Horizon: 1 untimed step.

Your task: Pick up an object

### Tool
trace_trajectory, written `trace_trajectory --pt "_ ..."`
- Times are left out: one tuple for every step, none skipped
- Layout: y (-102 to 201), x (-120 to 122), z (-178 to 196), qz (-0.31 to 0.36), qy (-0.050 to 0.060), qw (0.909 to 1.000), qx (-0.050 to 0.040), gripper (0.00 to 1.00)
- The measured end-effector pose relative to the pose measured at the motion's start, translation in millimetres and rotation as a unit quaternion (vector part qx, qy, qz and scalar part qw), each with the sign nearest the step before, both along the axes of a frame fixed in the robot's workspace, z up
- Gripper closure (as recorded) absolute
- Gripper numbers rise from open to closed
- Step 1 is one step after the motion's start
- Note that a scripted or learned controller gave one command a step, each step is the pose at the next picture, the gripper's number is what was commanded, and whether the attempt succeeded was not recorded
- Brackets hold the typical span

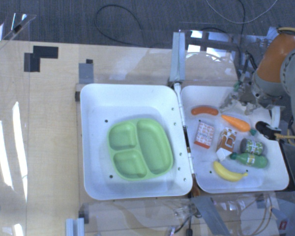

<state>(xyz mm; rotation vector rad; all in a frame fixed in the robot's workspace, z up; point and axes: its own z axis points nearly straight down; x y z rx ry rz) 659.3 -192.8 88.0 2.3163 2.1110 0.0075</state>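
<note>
Pale wood makes up the tabletop (pixel 44 146), with dark grey carpet beyond its far edge and two shallow white bins side by side on it. The right bin (pixel 278 181) carries all the loose objects. A reddish sausage (pixel 205 110) lies toward its far left, and an orange carrot (pixel 236 123) lies just beside it to the right, slanting toward the near side. Nearer the camera, a small red-and-white packet (pixel 204 134) sits by the bin's left wall, with a brown and orange carton (pixel 226 140) close to its right. A green-labelled can (pixel 252 146) rests right of the carton, a green bottle (pixel 249 160) lies on its side just in front of the can, and a yellow banana (pixel 228 172) curves along the near side of the bin. The left bin (pixel 91 181) holds a light green divided plate (pixel 140 148) with three compartments. Over the far right corner of the right bin hangs the grey arm with its orange band (pixel 278 53); the gripper (pixel 243 100) sits just beyond the carrot, and whether its jaws are wide or narrow cannot be told from this angle.
</note>
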Motion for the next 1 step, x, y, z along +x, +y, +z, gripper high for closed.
trace_trajectory --pt "-5.9 -36.9 -0.6 0.050 0.001 0.9987 0.0001 0.00"
